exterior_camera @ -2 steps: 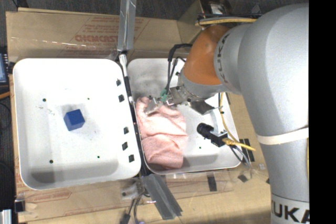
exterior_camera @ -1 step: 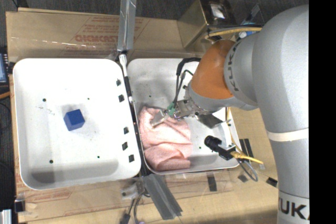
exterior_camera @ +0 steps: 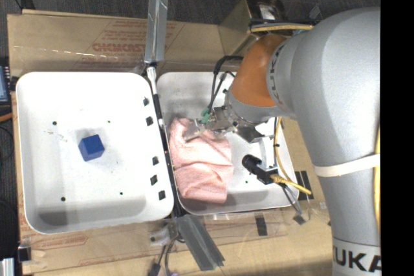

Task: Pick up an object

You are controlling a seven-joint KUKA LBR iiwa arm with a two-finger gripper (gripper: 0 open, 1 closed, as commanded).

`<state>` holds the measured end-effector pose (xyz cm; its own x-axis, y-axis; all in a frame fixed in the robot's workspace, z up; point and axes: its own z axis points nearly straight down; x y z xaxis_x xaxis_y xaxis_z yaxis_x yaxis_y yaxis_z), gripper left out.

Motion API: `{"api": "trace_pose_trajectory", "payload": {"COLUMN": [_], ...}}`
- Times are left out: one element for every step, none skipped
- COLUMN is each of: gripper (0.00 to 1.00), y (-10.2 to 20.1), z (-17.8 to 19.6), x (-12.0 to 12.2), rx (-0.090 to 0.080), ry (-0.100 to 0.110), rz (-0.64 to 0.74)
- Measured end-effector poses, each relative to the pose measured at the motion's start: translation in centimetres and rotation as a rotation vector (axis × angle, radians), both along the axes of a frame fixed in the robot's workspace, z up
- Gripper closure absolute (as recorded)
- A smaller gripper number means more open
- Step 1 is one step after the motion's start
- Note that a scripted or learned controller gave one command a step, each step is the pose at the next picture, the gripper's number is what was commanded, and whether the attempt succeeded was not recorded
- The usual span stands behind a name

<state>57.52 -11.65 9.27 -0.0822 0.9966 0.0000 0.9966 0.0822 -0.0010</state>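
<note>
I see the grey arm with its orange band point(exterior_camera: 255, 74) bent down over the right shallow white bin point(exterior_camera: 194, 82), its gripper point(exterior_camera: 208, 123) at the top edge of the crumpled pink cloth point(exterior_camera: 200, 165) lying there. I cannot tell how the gripper is set. A small blue cube point(exterior_camera: 92, 147) sits in the left white bin point(exterior_camera: 39, 113), well apart from the cloth.

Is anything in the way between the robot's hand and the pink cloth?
Nothing visible is in the way. The gripper is right at the top edge of the pink cloth in the right bin. The blue block sits apart in the left bin, behind the wall between the bins.
</note>
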Motion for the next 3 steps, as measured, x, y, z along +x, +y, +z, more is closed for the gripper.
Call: {"api": "trace_pose_trajectory", "payload": {"gripper": [0.00, 1.00, 0.00], "y": [-0.72, -0.55, -0.53], "z": [0.03, 1.02, 1.01], "x": [2.97, 3.01, 3.01], "rx": [0.001, 0.002, 0.003], "ry": [0.000, 0.002, 0.003], "rz": [-0.037, -0.029, -0.028]}}
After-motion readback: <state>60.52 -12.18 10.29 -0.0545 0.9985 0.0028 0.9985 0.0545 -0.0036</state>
